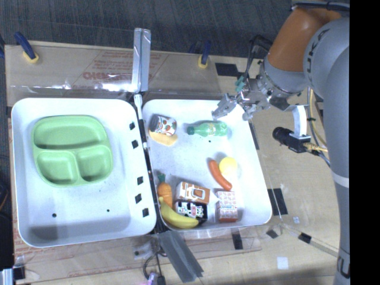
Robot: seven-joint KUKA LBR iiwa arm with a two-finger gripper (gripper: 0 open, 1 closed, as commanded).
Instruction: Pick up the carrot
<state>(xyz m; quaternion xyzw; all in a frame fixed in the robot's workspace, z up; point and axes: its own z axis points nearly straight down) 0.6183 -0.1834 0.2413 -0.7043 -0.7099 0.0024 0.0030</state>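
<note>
The carrot (164,193) is a short orange piece with a green top, lying against the left wall of the right bin (259,159) near its front. It touches a banana (178,219) and sits beside a small carton (192,192). My gripper (236,110) hangs over the bin's far right corner, well away from the carrot, open with nothing between its fingers (225,107).
The right bin also holds a green bottle (208,129), a small can (163,123), a yellow lemon (228,165), a red-orange stick-shaped piece (219,174) and two more cartons (227,207). A green divided tray (72,147) lies in the left bin (24,218).
</note>
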